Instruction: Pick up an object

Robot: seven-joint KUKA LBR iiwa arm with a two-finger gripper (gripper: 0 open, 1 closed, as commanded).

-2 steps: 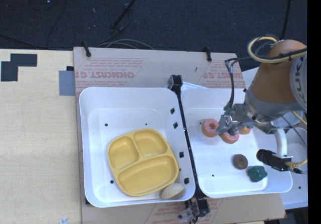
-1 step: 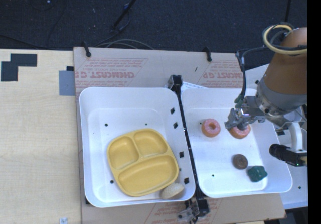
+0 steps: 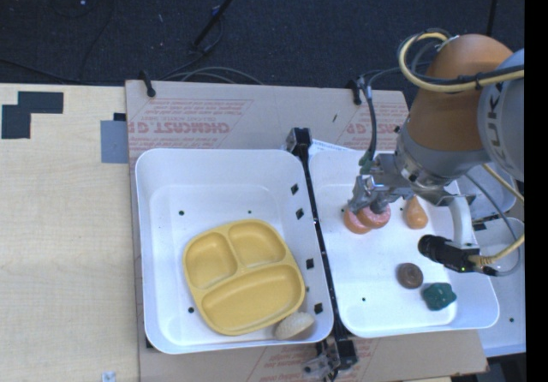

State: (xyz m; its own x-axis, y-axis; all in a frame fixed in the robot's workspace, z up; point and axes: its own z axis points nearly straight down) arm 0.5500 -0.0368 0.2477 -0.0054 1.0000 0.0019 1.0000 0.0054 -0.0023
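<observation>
Pink-orange and rounded, the small object [image 3: 366, 219] we took for the target lay on the floor of the right bin [image 3: 377, 303], near its far left part, close beside the divider between the two bins. It looked like a squat, soft toy piece with a paler pink patch on one side; finer detail was too small to make out. The claw [image 3: 370, 200] was set right over it, its tips at the object's top, and we could not tell how its jaws stood or whether they had any grip. We judged the step to be the grasp itself: the next move called for a sure closure on the piece before any lift. Nearby lay an orange piece [image 3: 415, 213], a brown disc [image 3: 410, 275] and a green lump [image 3: 439, 295]; the left bin [image 3: 163, 200] held a yellow tray [image 3: 244, 276].
</observation>
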